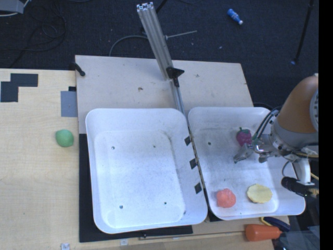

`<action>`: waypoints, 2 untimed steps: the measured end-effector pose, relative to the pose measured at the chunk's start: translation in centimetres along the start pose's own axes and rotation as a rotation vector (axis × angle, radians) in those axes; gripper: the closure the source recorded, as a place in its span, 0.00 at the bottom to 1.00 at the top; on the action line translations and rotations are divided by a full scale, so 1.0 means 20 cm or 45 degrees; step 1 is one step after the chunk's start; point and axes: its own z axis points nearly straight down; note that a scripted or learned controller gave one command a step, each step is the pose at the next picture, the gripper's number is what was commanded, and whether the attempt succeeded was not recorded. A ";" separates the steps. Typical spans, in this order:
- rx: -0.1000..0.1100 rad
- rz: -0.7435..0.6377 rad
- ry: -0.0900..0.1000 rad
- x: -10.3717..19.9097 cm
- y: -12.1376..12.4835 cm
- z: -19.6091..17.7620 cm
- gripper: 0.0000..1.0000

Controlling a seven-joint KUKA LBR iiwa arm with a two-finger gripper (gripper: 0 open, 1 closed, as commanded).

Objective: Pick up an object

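Note:
The right bin (208, 163) holds three objects. A magenta fruit-like piece with a green stem (243, 136) lies near the middle right. A round red-orange piece (226, 198) and a flat yellow piece (259, 194) lie near the front wall. My gripper (251, 155) hangs low over this bin, just in front of the magenta piece and close beside it. Its two fingers (239, 156) stand spread apart and open, with only bare bin floor between them. The grey arm with its orange band (299, 108) comes in from the right.
The left bin (93, 124) sits beside the right one, with small black clips along the shared wall. A green ball (64, 138) rests on the wooden bench at far left. An orange tool (263, 232) lies in front of the right bin. A slanted aluminium bar (158, 40) rises behind the bins.

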 end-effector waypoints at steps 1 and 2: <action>-0.007 0.000 -0.002 0.00 0.00 0.08 0.00; -0.010 0.002 -0.003 0.00 0.00 0.03 1.00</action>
